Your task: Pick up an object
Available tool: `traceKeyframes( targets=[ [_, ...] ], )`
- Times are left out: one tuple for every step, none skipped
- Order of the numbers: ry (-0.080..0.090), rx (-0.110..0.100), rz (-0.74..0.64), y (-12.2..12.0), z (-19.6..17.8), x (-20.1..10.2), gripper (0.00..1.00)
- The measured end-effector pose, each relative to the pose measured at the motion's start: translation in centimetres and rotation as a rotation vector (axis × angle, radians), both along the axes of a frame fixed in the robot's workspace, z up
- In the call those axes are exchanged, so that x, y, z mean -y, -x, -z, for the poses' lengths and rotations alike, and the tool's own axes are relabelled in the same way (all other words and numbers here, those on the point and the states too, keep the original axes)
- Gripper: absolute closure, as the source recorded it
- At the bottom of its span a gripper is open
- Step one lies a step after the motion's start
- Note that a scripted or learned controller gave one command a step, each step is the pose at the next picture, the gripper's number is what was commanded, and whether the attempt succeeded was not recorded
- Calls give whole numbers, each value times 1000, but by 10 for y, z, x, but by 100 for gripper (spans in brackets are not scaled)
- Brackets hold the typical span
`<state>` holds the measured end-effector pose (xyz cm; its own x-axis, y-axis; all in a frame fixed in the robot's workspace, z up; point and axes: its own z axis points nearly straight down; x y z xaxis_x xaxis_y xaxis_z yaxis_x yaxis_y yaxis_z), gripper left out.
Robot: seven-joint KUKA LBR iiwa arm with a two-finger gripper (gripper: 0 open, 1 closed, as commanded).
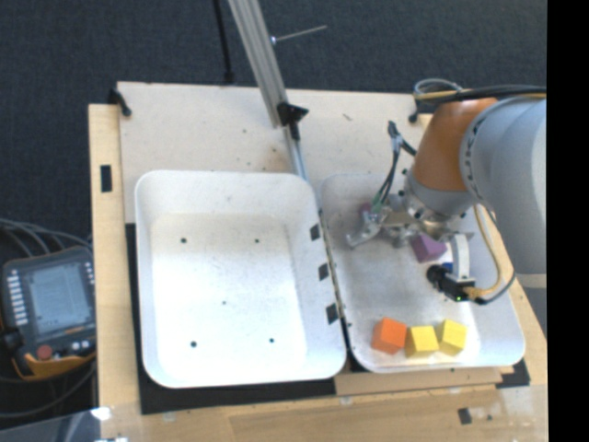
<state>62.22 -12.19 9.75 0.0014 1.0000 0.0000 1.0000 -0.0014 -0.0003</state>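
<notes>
The grey arm's gripper (398,221) hangs over the upper part of the shallow white right-hand bin (363,274); whether it is open or closed cannot be told. A small purple block (428,246) lies just beside it. At that bin's lower edge sit an orange cube (389,335) and two yellow cubes (423,340) (453,336) in a row.

Orange block (389,335) — yellow blocks (423,340) — white bins (156,191)

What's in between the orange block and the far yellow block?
Another yellow block sits between the orange block and the end yellow block, seen in the camera view.
</notes>
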Motion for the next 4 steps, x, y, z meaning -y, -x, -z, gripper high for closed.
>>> traceKeyframes(
  targets=[
    [0, 4, 4, -1, -12, 1, 100],
    [2, 9, 0, -4, -77, 5, 100],
    [1, 7, -5, -6, -125, -2, 100],
    [1, 6, -7, -8, -156, -1, 100]
  ],
)
